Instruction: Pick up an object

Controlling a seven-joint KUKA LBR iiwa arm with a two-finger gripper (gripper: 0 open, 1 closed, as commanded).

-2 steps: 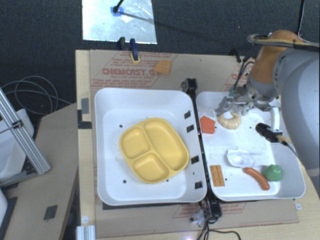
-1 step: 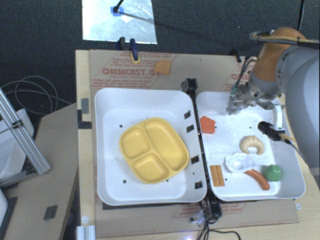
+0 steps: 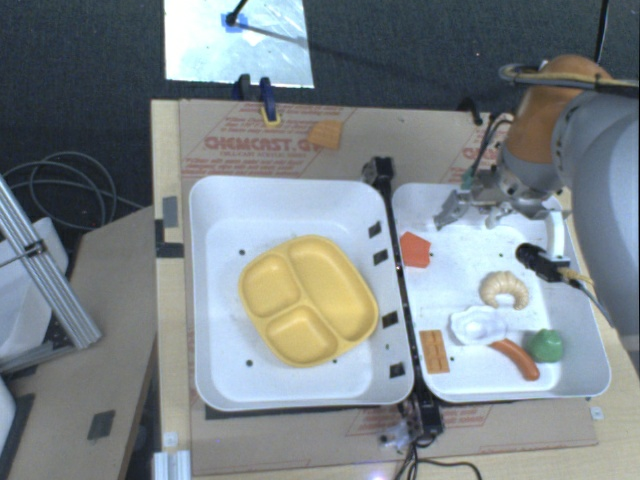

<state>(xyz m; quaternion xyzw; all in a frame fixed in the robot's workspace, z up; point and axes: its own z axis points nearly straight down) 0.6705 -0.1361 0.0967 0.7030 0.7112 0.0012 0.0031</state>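
Note:
The right bin [image 3: 590, 368] holds several small things. An orange-red wedge [image 3: 415, 250] lies near its left wall and a tan croissant [image 3: 503, 288] sits in the middle. Toward the front are a white cup-like piece [image 3: 475, 325], a red sausage [image 3: 515, 358], a green ball-like toy [image 3: 546, 345] and an orange waffle strip [image 3: 434, 351]. My gripper [image 3: 470, 206] is over the back part of this bin, above and to the right of the wedge. Nothing is seen in it.
A yellow divided plate [image 3: 307, 298] takes up the middle of the left bin [image 3: 215, 368]. Black clips line the wall [image 3: 388, 268] between the bins. The grey arm [image 3: 600, 168] covers the right bin's far right corner. Beyond the bins, a shiny sheet [image 3: 238, 28] lies on dark cloth.

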